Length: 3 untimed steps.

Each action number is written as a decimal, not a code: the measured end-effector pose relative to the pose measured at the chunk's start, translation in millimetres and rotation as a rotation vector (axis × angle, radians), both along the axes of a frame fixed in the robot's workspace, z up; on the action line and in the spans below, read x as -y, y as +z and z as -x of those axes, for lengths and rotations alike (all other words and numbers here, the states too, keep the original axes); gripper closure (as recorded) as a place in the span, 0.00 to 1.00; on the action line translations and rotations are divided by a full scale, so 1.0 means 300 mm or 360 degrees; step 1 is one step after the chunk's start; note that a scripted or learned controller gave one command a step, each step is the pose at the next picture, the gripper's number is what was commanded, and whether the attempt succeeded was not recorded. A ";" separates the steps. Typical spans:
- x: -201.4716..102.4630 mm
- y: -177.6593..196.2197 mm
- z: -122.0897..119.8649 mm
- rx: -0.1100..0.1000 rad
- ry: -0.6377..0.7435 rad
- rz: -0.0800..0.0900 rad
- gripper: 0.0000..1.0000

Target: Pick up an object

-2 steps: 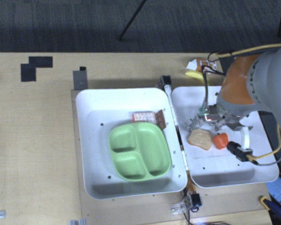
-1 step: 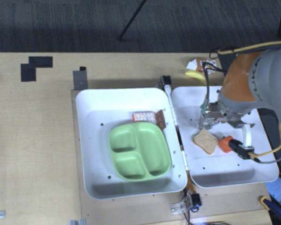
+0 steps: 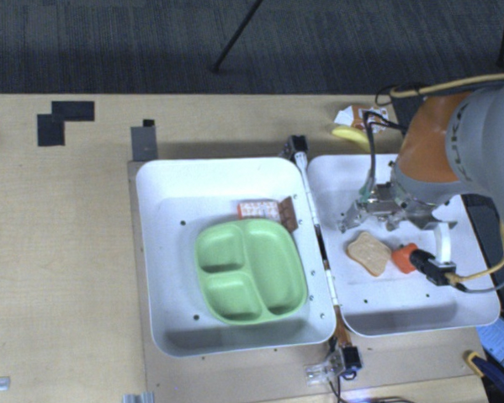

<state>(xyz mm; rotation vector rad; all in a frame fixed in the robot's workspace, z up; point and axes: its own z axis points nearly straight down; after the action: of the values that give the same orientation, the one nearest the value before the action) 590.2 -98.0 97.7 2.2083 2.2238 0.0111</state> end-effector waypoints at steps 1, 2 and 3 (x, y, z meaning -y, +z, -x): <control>-0.028 -0.038 0.045 -0.0006 -0.0007 0.0001 0.00; -0.030 0.002 0.039 0.0002 -0.0002 0.0001 1.00; -0.195 0.296 -0.135 -0.0005 0.0000 -0.0002 1.00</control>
<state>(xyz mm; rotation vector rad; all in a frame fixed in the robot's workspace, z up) 630.8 -39.6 186.6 2.2107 2.2264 0.0090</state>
